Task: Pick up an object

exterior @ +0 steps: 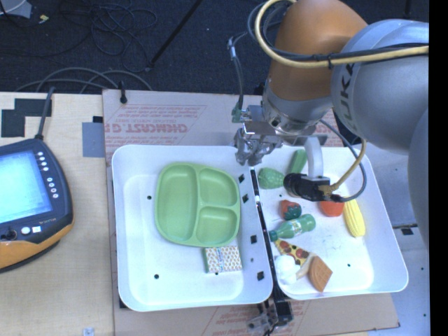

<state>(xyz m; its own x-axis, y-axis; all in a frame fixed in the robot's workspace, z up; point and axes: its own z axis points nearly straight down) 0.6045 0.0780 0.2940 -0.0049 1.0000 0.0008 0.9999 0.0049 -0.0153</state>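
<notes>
The toy foods (a corn cob (355, 218), a green bottle (295, 227), a pizza slice (292, 250)) lie loose in the right bin (381, 275). The gripper (248, 148) hangs over that bin's far left corner, near a green leafy piece (270, 178); whether its fingers are spread or closed I cannot tell. A green divided plate (197, 204) sits in the left bin (133, 257)

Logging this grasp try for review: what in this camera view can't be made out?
- Gripper: finger state unreadable, small and dark beneath the wrist.
- Orange object: partly covered by a black cable fitting.
- Green vegetable: upper end hidden by the arm.
- Patterned packet: print too small to read.
</notes>
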